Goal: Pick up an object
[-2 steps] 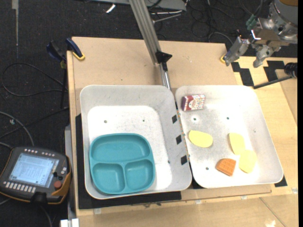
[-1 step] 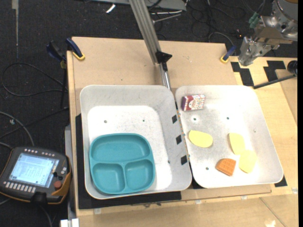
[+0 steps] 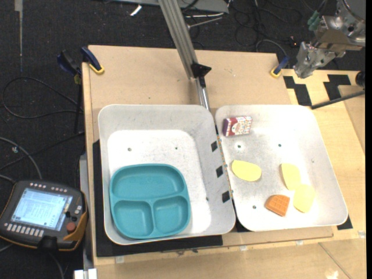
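In the right bin lie a small maroon and white carton at the back left, a yellow oval piece near the middle, two yellow pieces at the front right, and an orange waffle-like piece beside them. My gripper hangs high at the upper right, beyond the bin's far right corner and well away from every object. Nothing shows between its fingers.
The left bin holds a teal divided tray. A slanted metal pole reaches down to the seam between the bins. A teach pendant lies off the bench at left. Clamps sit at the bench's back corners.
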### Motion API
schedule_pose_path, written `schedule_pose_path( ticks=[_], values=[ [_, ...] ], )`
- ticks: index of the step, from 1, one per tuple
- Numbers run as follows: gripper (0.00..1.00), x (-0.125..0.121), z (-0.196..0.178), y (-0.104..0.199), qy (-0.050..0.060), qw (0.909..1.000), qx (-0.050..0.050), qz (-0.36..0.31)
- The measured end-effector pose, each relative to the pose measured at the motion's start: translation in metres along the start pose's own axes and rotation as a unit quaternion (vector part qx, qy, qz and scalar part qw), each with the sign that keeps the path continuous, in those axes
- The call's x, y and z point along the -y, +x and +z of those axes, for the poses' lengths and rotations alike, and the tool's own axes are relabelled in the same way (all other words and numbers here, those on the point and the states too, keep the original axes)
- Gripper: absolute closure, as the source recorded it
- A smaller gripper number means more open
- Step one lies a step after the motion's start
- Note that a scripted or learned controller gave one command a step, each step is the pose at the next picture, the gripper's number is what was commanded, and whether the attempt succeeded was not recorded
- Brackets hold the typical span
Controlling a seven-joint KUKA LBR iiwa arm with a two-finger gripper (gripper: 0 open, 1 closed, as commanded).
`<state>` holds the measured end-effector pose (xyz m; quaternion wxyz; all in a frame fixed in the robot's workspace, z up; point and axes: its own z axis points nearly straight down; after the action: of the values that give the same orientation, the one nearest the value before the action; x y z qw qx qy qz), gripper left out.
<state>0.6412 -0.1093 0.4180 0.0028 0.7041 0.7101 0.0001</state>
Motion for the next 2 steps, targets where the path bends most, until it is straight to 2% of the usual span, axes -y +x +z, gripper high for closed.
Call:
schedule_pose_path(
  ticks=[1, 2],
  values=[
    [0.0, 0.0, 0.001, 0.0, 0.001, 1.0, 0.0, 0.0],
    [1.0, -0.001, -0.01, 0.001, 0.0, 1.0, 0.0, -0.001]
  ],
)
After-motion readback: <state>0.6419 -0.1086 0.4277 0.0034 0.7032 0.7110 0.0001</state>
